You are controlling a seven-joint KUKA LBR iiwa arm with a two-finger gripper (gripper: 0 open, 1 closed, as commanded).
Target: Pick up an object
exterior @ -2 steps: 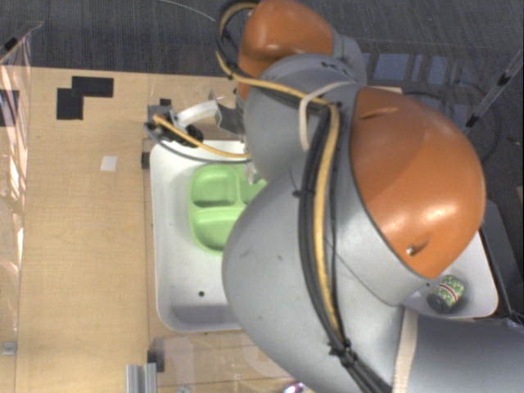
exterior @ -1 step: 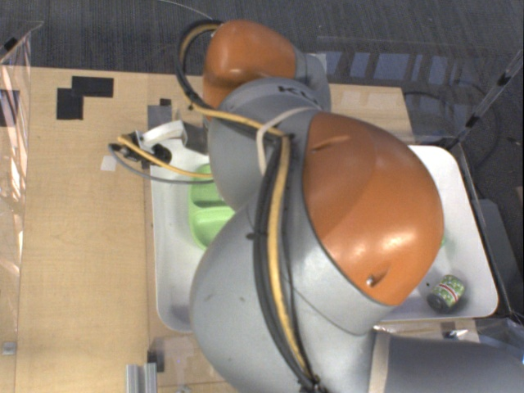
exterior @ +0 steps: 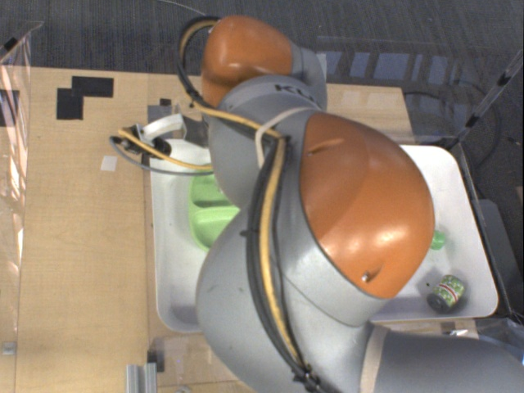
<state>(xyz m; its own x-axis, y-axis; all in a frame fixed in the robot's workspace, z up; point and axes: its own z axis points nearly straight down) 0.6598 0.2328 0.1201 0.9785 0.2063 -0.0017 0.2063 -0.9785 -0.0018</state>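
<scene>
Grey arm casing [exterior: 270, 301] fills the near foreground, its big orange dome [exterior: 368, 211] sitting highest and closest to the camera, with yellow and black cables [exterior: 274, 244] strapped along the link so they can follow the joints. Taking that dome as the landmark, a small dark can with a green and red label [exterior: 446, 291] lies just beyond its lower right edge in the right bin [exterior: 458, 187], near the bin's near right corner, and a sliver of something bright green [exterior: 439, 240] peeks out beside the dome's right rim, too covered to identify. To the dome's left, partly under the arm, a light green moulded object [exterior: 211, 211] rests on the floor of the left bin [exterior: 168, 252]; it looks the likeliest thing to be picked, since the arm bends over that bin and the wrist appears to point down toward it. Farther from the dome, up and to the left, a second orange band [exterior: 246, 51] caps the wrist end, and a white fitting with looped cables [exterior: 155, 142] juts out over the left bin's far rim. The gripper itself is masked by the arm's own bulk, so whether it is spread or closed cannot be told, nor whether anything is caught in it. Beyond everything lies the tan bench top [exterior: 74, 219] with black marker squares [exterior: 82, 95], then dark floor. Judged from this pose, the pick attempt is under way over the left bin and its result is unknown.
</scene>
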